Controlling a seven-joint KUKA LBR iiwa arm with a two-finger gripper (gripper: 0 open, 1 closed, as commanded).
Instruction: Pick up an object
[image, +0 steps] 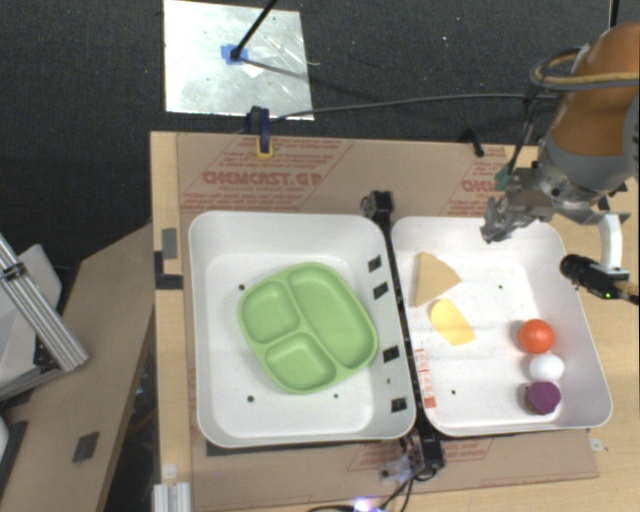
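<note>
The likeliest failure is a bad grip: the small orange ball (536, 335), white ball (545, 367) and purple ball (542, 397) sit clustered at the right edge of the right white bin (480, 425), where fingers could nudge them apart. Toward that bin's left lie a tan wedge (432, 276) and yellow block (451, 322). The gripper (497, 228) hangs over the bin's far rim, arm bent in from the right; whether its claw is apart, I cannot tell.

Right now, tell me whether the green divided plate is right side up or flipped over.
Right side up. The green divided plate lies in the left bin with its three hollow compartments and raised dividing ridges facing the camera.
</note>
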